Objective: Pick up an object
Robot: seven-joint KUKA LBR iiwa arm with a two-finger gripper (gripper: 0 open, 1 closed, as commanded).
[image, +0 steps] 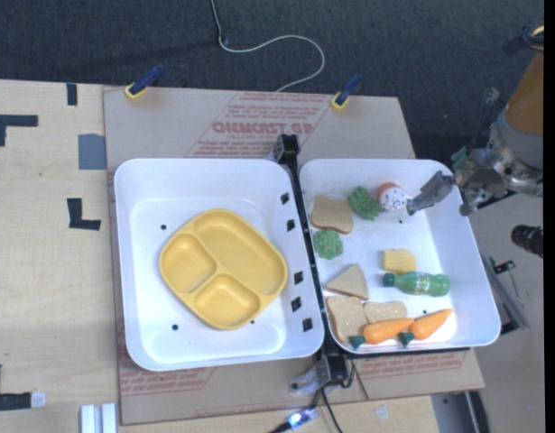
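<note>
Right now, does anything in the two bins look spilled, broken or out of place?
Nothing stands out. The yellow tray lies flat at a slant in the left bin; the toy foods lie loose in the right bin, none spilled over its rim.

Light was even and fairly bright, falling from above. The white bins looked close to blown out on their floors, with faint soft shadows along their inner walls. The yellow tray cast a pale shadow at its lower edge. The upper frame stayed dark. The arm at right was slightly soft; the picture was mildly grainy overall
</note>
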